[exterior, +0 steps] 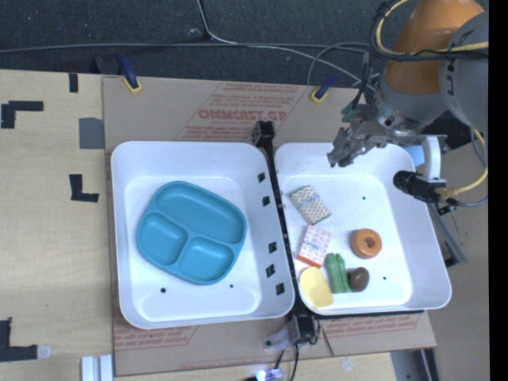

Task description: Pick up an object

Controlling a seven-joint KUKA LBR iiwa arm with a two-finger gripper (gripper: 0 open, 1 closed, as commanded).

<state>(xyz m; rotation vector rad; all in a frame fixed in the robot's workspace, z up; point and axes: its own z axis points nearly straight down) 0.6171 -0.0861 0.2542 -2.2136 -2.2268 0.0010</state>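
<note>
My gripper (343, 154) hangs over the far edge of the right bin (413, 292), near its back-left corner; fingers point down and toward the bin floor; nothing between them; whether they're spread or closed I can't tell from this angle.

Candidates all sit in the right bin, clustered toward the near side: patterned packet (309, 204) closest to me; pink-and-white packet (315, 245) below it; donut (366, 243) to the right; yellow piece (316, 288), green piece (336, 273) and small brown piece (358, 278) bunched at the near wall, touching or nearly so.

Left bin (127, 292) holds just the blue divided plate (191, 232); flat and wide, poor fit for two fingers.

Judgement: not yet on any object; patterned packet is the shortest reach and stands apart from the others, so cleaner to close on; the bunched trio risks a bad pinch.
</note>
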